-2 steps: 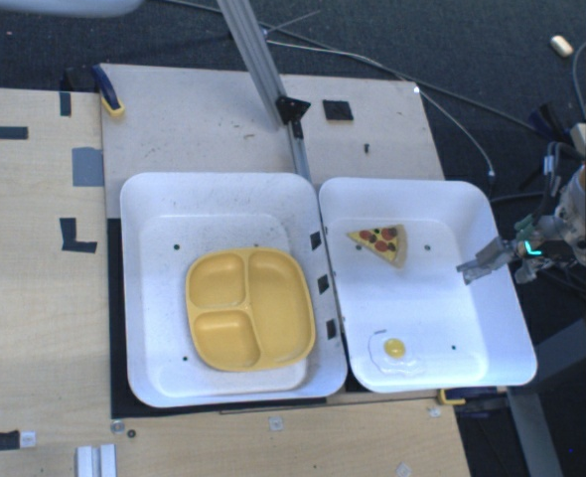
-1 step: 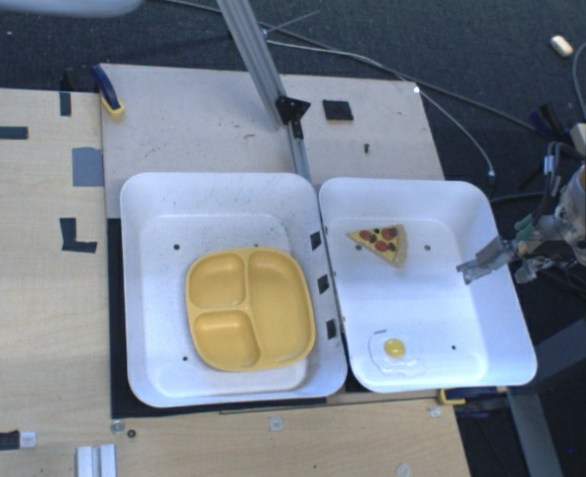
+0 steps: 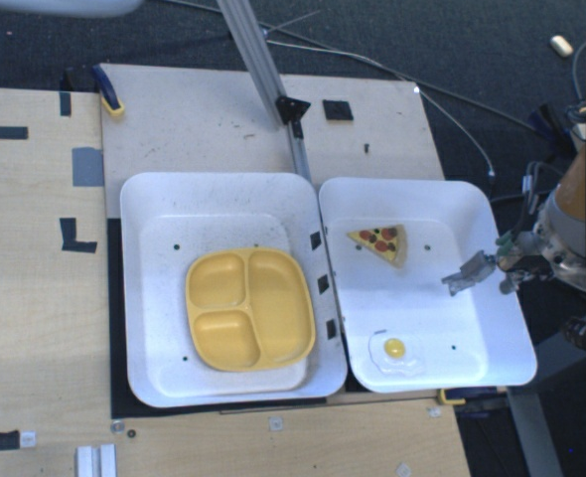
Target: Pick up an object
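Pizza slice (image 3: 379, 241) lies upper in the right bin (image 3: 472, 207); fried egg (image 3: 393, 351) lower. Hand (image 3: 484, 269) at right rim, holding nothing, fingers spread.

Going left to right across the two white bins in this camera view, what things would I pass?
Yellow divided plate in the left bin → right bin with pizza slice and fried egg → gripper.

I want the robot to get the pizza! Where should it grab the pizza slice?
Probably across the two slanted sides near the wide crust end of the pizza slice, coming straight down from above. It lies flat on the floor of the right bin, so there is little height to pinch from the side.
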Robot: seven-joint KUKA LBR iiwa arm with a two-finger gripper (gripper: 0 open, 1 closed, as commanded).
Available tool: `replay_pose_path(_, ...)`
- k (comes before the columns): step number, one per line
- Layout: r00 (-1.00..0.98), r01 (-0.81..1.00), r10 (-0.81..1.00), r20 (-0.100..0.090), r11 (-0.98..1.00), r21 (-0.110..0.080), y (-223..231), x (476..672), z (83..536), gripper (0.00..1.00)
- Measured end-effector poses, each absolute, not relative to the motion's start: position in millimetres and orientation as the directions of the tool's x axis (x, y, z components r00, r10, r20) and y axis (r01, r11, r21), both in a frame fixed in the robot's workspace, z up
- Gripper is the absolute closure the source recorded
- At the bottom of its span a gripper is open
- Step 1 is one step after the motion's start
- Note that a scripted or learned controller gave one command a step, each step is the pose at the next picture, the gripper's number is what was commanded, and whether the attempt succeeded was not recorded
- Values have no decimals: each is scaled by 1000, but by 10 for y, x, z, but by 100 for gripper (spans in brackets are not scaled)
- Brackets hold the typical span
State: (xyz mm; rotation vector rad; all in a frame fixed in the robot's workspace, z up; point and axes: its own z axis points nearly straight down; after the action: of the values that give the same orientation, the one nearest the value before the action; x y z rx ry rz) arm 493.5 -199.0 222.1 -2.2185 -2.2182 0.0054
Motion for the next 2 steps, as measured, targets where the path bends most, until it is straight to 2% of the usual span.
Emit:
replay_pose_path(1,0,1000,1000,1,0,-7,-2078,4964,1685,0)
replay_pose_path(2,1,1000,1000,2,-1,-7,-2080,4850,1174,0)
